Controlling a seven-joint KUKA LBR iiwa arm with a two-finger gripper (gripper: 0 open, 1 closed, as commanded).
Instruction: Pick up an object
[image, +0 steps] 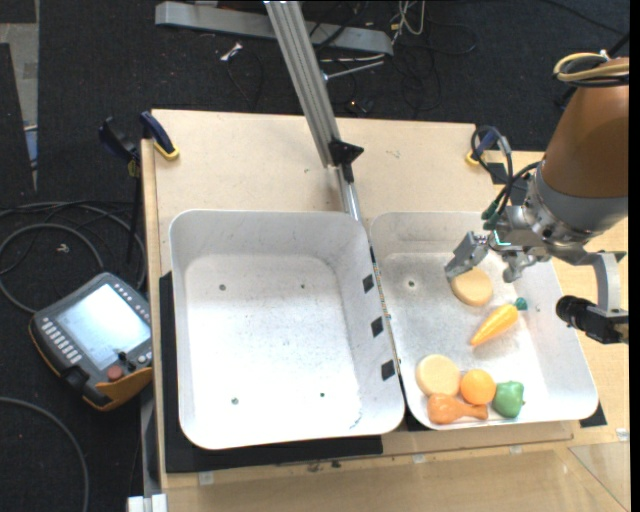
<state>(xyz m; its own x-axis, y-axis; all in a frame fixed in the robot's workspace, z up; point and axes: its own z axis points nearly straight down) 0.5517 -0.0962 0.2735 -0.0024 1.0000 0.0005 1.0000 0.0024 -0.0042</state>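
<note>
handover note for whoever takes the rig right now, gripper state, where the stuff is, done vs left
Gripper: open, low in the right bin, straddling the far edge of the pale round piece; nothing held.
Things, all in the right bin: orange carrot just nearer than the pale piece; at the near edge a cluster of a cream disc, an orange ball, a green pepper and an orange gourd-shaped piece.
Done: approach to the pale piece.
Left: close, lift, confirm the grasp.

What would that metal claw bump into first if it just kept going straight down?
Probably the pale tan rounded toy piece right under the gripper in the right white bin, though depth is unclear from this slant.
</note>
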